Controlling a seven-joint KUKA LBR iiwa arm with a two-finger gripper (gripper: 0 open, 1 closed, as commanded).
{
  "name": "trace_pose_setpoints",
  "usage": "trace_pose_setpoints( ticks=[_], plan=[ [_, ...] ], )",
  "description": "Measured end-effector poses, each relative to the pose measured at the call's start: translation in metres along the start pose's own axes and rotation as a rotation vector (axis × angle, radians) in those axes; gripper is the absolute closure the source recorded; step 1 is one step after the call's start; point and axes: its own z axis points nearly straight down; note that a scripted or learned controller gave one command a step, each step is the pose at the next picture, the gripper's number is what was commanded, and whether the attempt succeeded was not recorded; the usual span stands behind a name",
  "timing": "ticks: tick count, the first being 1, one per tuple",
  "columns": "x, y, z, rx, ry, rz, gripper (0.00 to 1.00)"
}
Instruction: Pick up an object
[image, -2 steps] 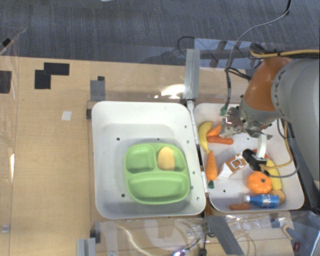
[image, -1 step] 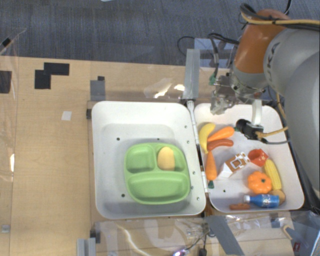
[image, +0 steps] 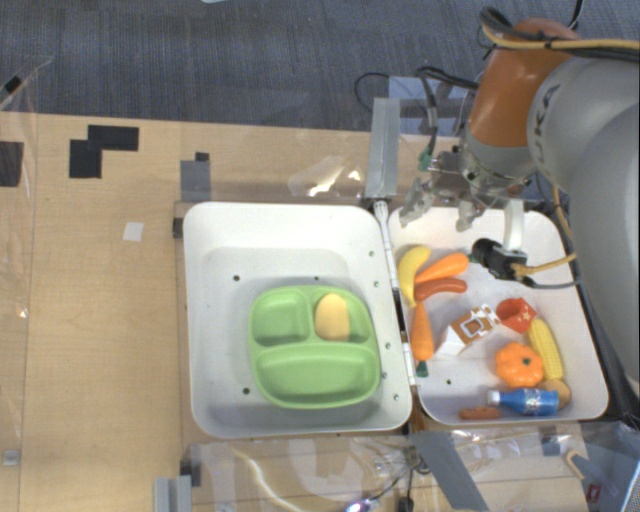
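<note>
"Hovering or holding, which is it?"

"Hovering. My gripper (image: 440, 210) hangs over the far end of the toy bin (image: 450, 380). Its two fingers (image: 413, 207) are spread apart with nothing between them. By my reckoning the pick has not begun: no object is grasped and none is lifted."

"What lies closest to you?"

"A yellow banana (image: 410, 268), just beside my gripper on the side toward the camera, near the wall this bin shares with its neighbour. Close against the banana, as far as I can tell, lie an orange carrot (image: 443, 266) and a red sausage (image: 440, 288). I judge one of those three the likeliest thing to take."

"And the rest?"

"Further toward the camera from my gripper are a second carrot (image: 422, 333), a small white-and-brown carton (image: 473, 327), a red cup (image: 515, 313), a corn cob (image: 545, 345) and a pumpkin (image: 519, 365). Farthest from me is a blue bottle (image: 525, 402). Well apart from my gripper, in the other bin (image: 215, 300), a green tray (image: 300, 385) carries one yellow lemon (image: 333, 317)."

"So what is left to do?"

"All of it, I think. I have to line up over one piece, come down, close on it and raise it clear of the bin. The pieces nearest me are crowded together, so my fingers might catch two at once or slide off a rounded side."
</note>
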Motion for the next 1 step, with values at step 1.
trace_pose_setpoints(
  ticks=[1],
  plan=[
    [-0.0581,-0.0511,0.0229,0.002,0.0,-0.211,0.0]
  ],
)
